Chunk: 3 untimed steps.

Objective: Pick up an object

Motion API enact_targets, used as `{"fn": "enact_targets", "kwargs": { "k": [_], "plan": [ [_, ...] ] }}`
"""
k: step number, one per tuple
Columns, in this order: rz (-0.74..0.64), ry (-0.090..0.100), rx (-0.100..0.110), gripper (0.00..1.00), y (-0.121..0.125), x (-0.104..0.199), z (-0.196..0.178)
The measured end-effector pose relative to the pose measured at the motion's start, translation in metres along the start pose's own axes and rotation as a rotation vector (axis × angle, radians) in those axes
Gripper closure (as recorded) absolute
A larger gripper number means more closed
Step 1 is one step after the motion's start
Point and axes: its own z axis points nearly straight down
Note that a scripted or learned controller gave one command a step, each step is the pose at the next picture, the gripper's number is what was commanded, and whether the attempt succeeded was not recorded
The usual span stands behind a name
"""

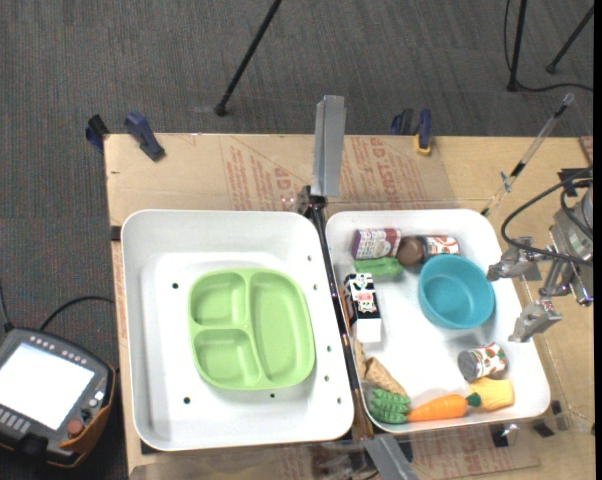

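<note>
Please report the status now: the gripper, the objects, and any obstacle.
Gripper open, holding nothing, at right bin's right rim. Nearest objects: teal bowl, small can. Nothing between.

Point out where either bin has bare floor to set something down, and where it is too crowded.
Left bin: bare white strips all around the green divided plate, widest along its left and top.
Right bin: a bare patch between the blue bowl, the small carton and the carrot.
Crowded: the top row of cans and the bottom edge of toy food.
</note>
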Motion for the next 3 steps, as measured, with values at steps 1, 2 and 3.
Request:
{"fn": "enact_targets", "kwargs": {
  "k": [1, 2, 3],
  "plan": [
    [-0.159, 0.014, -0.008, 0.00, -0.010, -0.004, 0.141],
    [-0.160, -0.007, 0.001, 0.00, 0.026, 0.009, 0.175],
    [-0.328, -0.005, 0.001, 0.00, 0.009, -0.096, 0.175]
  ]
}}
